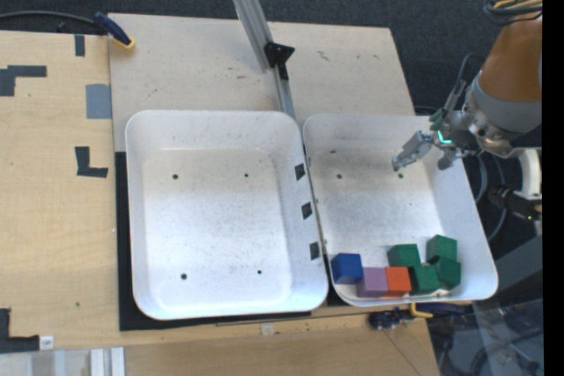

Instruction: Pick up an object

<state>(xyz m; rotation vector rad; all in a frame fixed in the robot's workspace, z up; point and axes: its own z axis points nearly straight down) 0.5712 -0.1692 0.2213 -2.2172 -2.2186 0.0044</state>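
Note:
Several small blocks lie crowded along the near edge of the right bin: a blue cube, a purple block, an orange block and several green blocks. My gripper hangs over the far right part of this bin, well away from the blocks. It is open, with one grey finger pointing left and down, and nothing sits between the fingers. The orange-banded arm comes in from the right.
The left bin stands beside the right one, with a raised rim between them. A slanted metal bar runs from the top down to the bins' far junction. A blue and yellow clamp lies at the bench's far left.

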